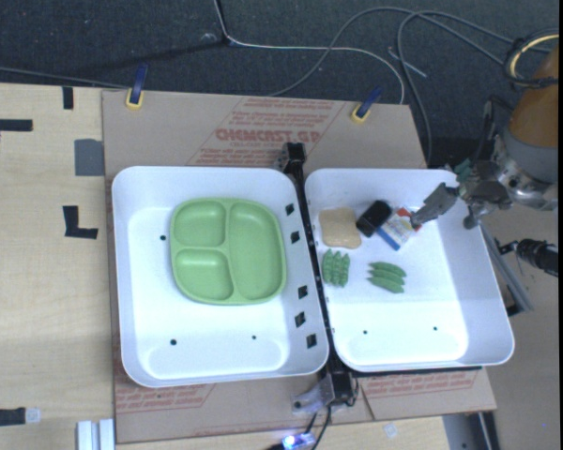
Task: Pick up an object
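Where right bin (469,279) holds items, green pea pod (387,276), end effector (457,207) spread.

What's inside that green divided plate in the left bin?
The green plate sits in the left bin, and its three compartments look bare. Whatever lies beneath the plate is covered. The small items are in the right bin.

Lab bench (38,251): clamped board (263,129), cables (357,36)
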You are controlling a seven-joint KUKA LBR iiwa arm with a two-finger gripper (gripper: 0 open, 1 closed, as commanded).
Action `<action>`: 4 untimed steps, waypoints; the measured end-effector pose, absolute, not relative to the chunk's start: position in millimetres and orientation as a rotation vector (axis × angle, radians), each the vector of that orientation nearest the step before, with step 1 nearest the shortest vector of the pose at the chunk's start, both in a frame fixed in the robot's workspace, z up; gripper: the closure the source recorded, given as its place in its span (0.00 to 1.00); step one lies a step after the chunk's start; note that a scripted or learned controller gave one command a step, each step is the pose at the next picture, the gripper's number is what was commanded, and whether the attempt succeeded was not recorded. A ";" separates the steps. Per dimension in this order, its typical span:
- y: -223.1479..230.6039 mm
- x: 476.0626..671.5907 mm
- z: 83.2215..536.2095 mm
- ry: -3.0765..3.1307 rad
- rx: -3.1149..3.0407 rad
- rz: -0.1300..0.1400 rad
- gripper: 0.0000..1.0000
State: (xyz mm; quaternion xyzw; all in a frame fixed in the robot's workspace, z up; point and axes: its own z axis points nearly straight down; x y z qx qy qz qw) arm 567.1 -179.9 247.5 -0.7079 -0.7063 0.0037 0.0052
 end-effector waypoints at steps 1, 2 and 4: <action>-179.6 569.4 253.8 -2.222 -2.220 0.002 0.00; -184.0 565.2 208.5 -2.219 -2.219 0.007 0.00; -187.4 564.5 119.9 -2.219 -2.217 0.007 0.00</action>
